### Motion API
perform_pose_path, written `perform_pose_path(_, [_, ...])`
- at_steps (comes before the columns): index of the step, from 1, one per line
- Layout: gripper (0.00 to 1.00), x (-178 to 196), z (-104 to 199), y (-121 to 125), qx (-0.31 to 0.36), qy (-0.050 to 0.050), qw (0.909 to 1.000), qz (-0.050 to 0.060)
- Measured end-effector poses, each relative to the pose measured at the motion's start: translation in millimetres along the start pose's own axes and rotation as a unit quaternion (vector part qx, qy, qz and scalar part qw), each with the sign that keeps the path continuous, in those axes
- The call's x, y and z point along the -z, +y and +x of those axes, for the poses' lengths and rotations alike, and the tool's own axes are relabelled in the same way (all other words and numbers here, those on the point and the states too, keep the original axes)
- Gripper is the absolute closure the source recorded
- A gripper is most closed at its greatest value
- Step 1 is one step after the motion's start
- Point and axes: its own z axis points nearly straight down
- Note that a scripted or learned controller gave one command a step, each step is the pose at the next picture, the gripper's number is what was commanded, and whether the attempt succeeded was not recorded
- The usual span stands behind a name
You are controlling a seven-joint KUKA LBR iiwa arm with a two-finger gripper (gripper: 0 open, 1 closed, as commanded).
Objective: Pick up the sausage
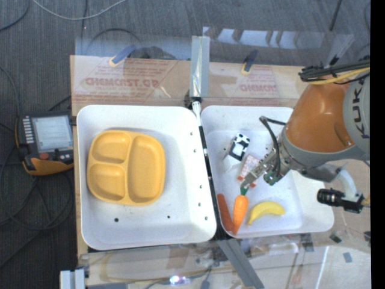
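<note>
The sausage (224,211) lies in the right bin (313,224) against its left wall near the front, touching a carrot (239,211). A banana (266,211) sits just beside the carrot; a black-and-white object (240,146) lies farther back. The gripper (258,174) hangs over a small packet (248,166); whether its fingers are parted cannot be told. The left bin (102,233) holds a yellow divided plate (127,167). Cardboard (129,80) behind reads "CHEMCAST".
</note>
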Motion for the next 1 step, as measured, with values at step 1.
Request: perform_pose_path(1, [1.0,39.7,15.7,5.3,0.156,0.011,0.9877,0.009])
